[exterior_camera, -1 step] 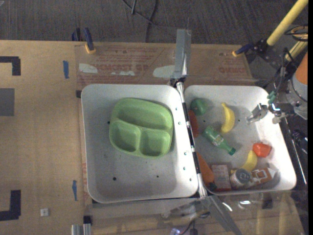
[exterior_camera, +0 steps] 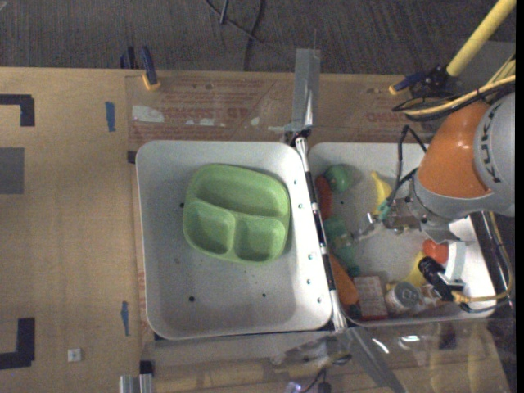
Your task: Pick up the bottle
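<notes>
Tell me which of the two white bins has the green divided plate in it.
The left bin holds the green divided plate. The right bin holds a jumble of small items instead, with the arm over it.

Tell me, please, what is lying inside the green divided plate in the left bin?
The green divided plate in the left bin shows three bare compartments, nothing in them. Whatever lies beneath it is covered.
</notes>
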Action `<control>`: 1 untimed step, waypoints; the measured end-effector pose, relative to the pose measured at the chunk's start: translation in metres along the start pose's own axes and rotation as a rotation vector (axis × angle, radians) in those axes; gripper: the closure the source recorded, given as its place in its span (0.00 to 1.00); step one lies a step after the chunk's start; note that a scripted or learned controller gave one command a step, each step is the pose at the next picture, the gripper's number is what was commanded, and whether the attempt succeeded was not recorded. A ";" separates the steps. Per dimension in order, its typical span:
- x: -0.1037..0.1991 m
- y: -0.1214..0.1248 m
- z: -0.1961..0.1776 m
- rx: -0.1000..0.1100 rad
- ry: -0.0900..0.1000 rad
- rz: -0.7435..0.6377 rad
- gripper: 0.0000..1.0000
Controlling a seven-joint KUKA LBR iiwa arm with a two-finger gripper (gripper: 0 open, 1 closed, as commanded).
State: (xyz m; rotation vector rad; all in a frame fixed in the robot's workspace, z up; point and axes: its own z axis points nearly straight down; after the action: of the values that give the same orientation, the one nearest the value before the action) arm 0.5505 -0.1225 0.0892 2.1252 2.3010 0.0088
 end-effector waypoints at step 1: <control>0.086 0.027 -0.095 0.011 0.001 0.329 0.00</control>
State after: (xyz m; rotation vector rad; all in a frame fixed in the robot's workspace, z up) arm 0.5696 -0.0349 0.1844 2.4809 1.9269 -0.0002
